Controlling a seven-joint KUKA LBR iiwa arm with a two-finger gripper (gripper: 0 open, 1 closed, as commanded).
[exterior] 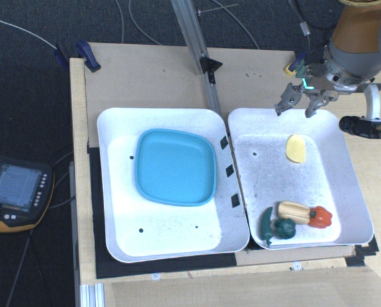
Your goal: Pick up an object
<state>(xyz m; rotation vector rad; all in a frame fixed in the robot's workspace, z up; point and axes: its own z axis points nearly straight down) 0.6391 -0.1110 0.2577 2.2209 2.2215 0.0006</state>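
My gripper (298,106) hangs over the far rim of the right bin (261,178), fingers spread open with nothing between them. A yellow rounded piece (296,149) lies in the right bin just below and in front of the gripper. At that bin's near edge sit a tan bun-like piece (293,212), a red pepper-like piece (320,217) touching it, and a dark green piece (277,226) beside them.
The left bin (117,222) holds a blue square plate (176,166). A slanted metal pole (194,34) rises behind the bins. Black clips (229,168) sit where the bins meet. A pendant (15,190) lies off the bench at left.
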